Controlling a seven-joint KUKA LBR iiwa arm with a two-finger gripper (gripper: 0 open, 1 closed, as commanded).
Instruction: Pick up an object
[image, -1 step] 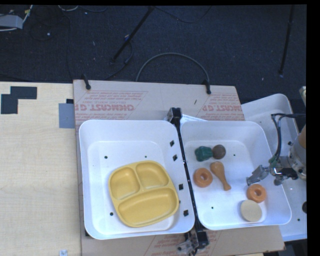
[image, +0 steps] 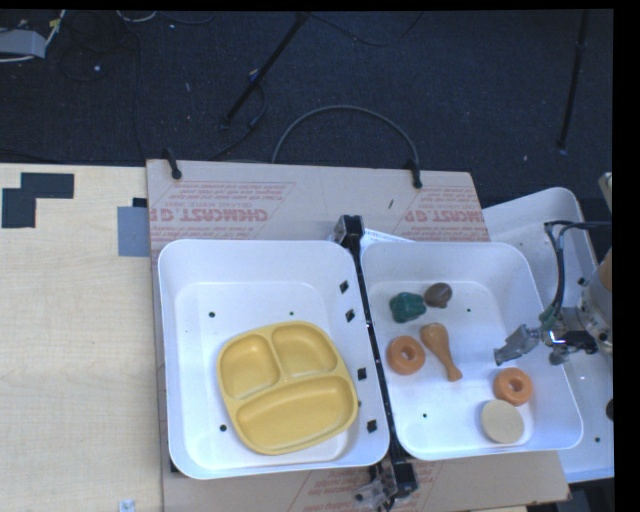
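Drumstick (image: 441, 351) lies diagonal, knob end toward the 2 bins' divider; jaws' (image: 516, 344) state unclear.

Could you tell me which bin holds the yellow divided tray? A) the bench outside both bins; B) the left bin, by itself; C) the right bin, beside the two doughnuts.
B: the yellow divided tray lies in the left bin, while the doughnuts sit in the right bin.

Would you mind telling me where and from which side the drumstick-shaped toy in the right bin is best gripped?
Probably across the drumstick's thin shaft, from above. It lies flat and slanted, its bulbous end beside a donut, while the narrow end near has bare floor on both sides.
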